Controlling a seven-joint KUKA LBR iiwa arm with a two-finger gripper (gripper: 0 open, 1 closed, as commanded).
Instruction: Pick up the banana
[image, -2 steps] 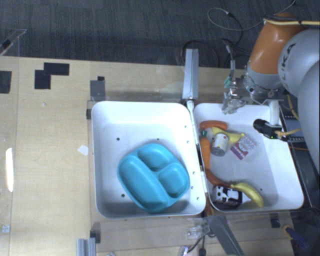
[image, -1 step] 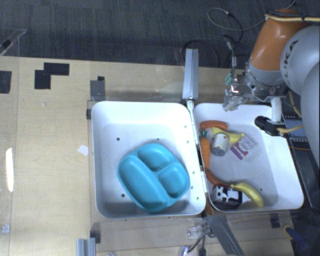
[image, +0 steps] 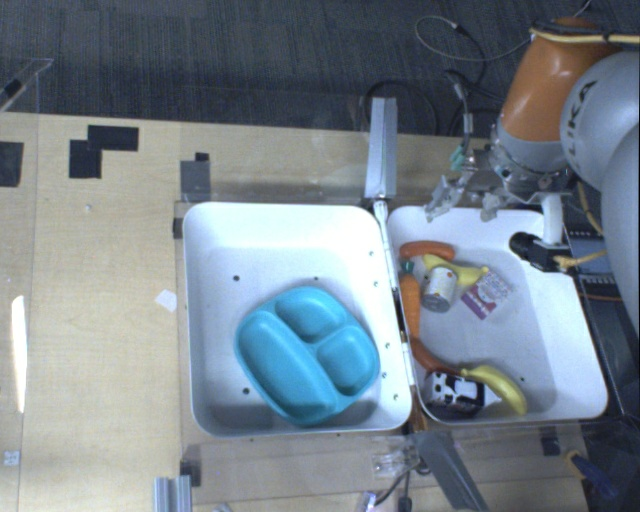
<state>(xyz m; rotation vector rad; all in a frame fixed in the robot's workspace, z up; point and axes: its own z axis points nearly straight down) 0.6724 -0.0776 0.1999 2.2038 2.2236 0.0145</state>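
The yellow banana (image: 499, 386) lies near the front edge of the right bin (image: 570, 330), next to a black and white object (image: 455, 393). My gripper (image: 464, 206) hovers over the far rim of that bin, well behind the banana. It is open, with nothing between its fingers (image: 438, 205).
Near the right bin's left wall sit a silver can (image: 438, 287), a yellow object (image: 462, 271), an orange carrot-like piece (image: 426, 249), a long orange strip (image: 412, 320) and a pink packet (image: 489, 292). A blue divided plate (image: 307, 352) lies in the left bin (image: 215, 300).
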